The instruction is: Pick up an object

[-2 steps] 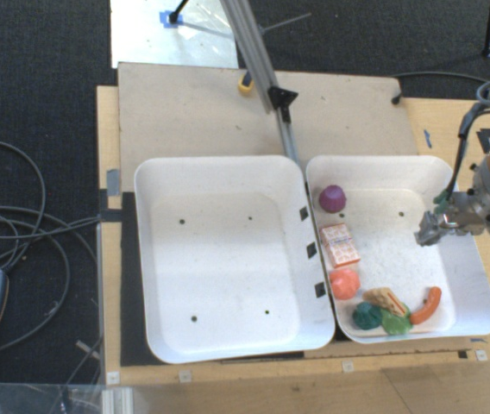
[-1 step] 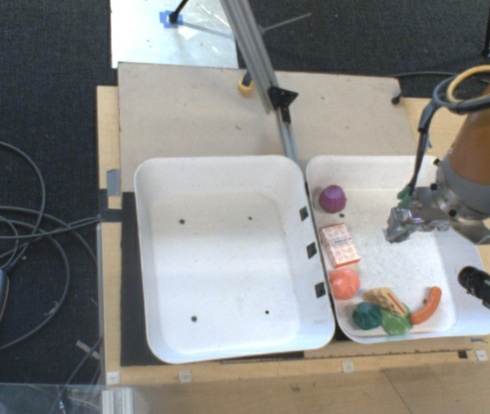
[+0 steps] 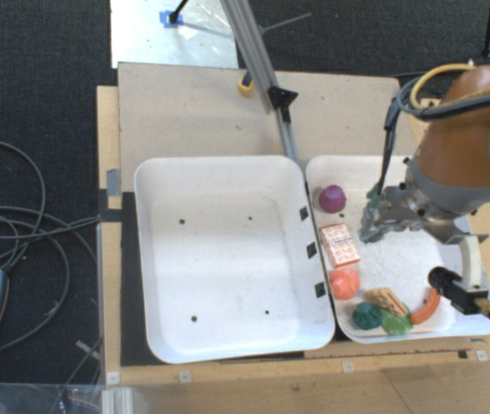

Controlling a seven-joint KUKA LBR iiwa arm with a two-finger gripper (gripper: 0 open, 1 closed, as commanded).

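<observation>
The robot arm (image 3: 469, 136) is reaching in from the right and hanging over the right bin (image 3: 400, 169), the one with all the little things in it. The claw (image 3: 381, 224) is pointing down over a bare patch of that bin, and I cannot tell if it is grabbing anything or how wide it is. Nothing is showing under it. The closest thing to pick up is the small box (image 3: 340, 245) with the red and white picture on it. It is lying just to the left of the claw, close to the wall between the bins, and its long side is running away from me and toward me. So the claw is needing to slide a little left to get over it, I think. A purple ball (image 3: 332, 198) is sitting up and left of the claw, near too. An orange ball (image 3: 345, 284) is resting just below the box. Along the front edge a dark green lump (image 3: 367, 316), a bright green thing (image 3: 395, 323), a tan piece (image 3: 388, 300) and a red-orange stick (image 3: 424, 309) are bunching together. The left bin (image 3: 228, 257) is sitting beside it on the tabletop (image 3: 193, 110).
</observation>
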